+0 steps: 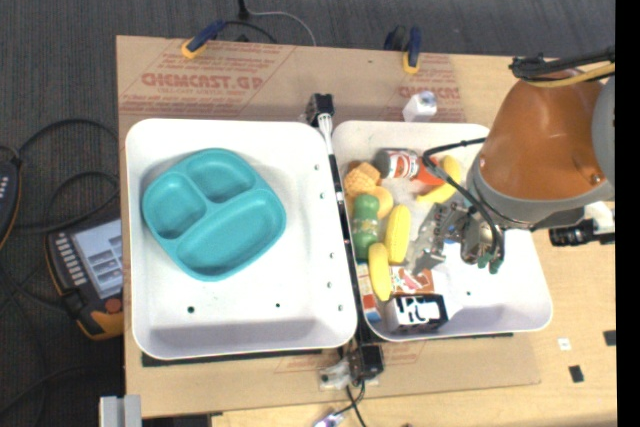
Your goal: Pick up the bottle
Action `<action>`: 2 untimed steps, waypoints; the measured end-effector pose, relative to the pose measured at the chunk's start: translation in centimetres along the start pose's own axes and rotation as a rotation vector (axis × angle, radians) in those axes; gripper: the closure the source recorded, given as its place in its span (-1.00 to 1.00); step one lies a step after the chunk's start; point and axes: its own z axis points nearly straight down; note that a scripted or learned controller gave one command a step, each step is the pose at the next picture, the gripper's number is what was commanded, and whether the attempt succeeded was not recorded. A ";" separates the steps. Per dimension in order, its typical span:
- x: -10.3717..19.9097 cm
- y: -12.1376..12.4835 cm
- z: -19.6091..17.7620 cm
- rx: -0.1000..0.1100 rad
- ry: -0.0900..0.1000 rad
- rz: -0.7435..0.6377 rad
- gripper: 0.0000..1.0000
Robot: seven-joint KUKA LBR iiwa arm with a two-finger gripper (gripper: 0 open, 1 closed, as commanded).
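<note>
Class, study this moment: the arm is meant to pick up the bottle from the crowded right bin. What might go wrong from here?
1. The items in the right bin lie packed together, so the gripper may well close on a neighbour, such as the yellow corn, instead of the bottle.
2. The gripper sits low among the pile; moving could shove toys against the bin wall.

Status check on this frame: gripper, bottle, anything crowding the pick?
Gripper low in the right bin, finger state unreadable. Bottle not clearly identifiable among the clutter. Yellow corn, banana and a can packed close on its left.
</note>
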 end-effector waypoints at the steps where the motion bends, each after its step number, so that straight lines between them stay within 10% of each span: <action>1: -1.6 -4.4 -10.5 0.000 -0.005 -0.200 1.00; 2: -0.8 -2.3 1.0 0.000 0.000 -0.452 1.00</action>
